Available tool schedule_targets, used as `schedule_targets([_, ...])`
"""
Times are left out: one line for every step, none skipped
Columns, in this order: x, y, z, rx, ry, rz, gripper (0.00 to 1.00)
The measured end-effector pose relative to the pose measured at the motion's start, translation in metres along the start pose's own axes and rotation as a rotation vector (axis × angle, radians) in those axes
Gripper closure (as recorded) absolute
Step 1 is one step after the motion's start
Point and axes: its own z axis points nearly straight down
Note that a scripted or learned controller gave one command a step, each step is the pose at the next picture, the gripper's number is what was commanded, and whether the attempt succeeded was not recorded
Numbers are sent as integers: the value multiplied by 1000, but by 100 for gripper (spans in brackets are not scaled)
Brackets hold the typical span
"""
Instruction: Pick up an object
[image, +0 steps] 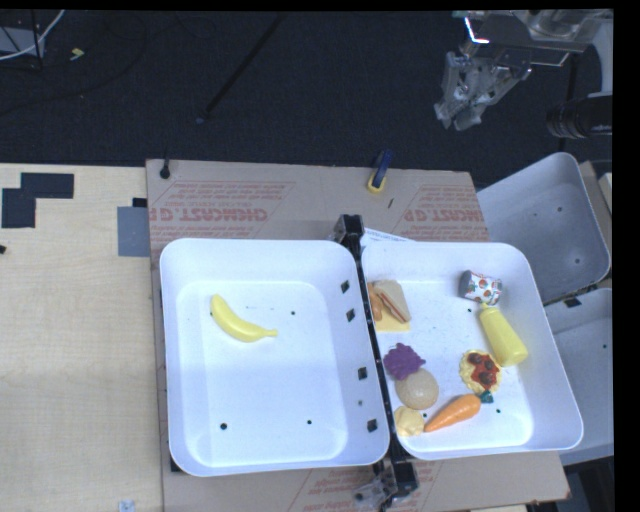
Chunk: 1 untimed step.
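A yellow banana (240, 322) lies alone in the left bin (190, 262). The right bin (520, 262) holds a sandwich (389, 304), a purple grape bunch (403, 360), a tan potato (418, 388), an orange carrot (454, 411), a yellow bottle (502, 336), a small patterned carton (481, 288), a pizza-like piece (480, 371) and a yellow piece (406, 421). My gripper (462, 112) hangs high at the upper right, well behind the bins and apart from every object, with nothing in it.
A black divider clamp (350, 232) joins the two bins. A blue-and-yellow clip (379, 172) sits on the cardboard sheet (260, 205) behind them. A grey metal plate (550, 215) lies to the right of the right bin.
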Motion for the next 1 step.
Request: schedule_targets([-50, 0, 0, 0, 0, 0, 100])
